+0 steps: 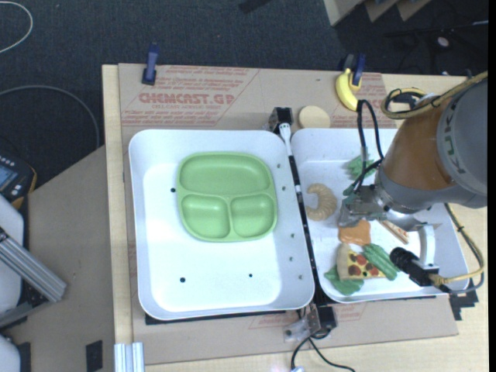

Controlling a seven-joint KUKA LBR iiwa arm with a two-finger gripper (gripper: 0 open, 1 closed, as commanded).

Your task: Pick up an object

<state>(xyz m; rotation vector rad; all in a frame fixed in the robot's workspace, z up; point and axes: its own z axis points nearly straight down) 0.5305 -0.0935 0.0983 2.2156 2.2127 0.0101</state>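
Arm (434, 157) reaches in over the right bin (325, 142), wrist low above its middle. Gripper (358, 208) sits just above an orange wedge-shaped toy (355, 233); can't tell how the jaws stand, arm body blocks them.

Right bin contents: tan croissant-like piece (321, 200) near the bin's left wall, pizza slice toy (355, 263) toward the near edge, green bean-like piece (380, 260) touching it, another green bit (356, 165) beside the wrist.

Left bin (155, 231) holds a green divided plate (227, 194), flat, toward the far side.

On the table's far edge: yellow banana (346, 90) and a round tan disc (314, 116), both outside the bins.
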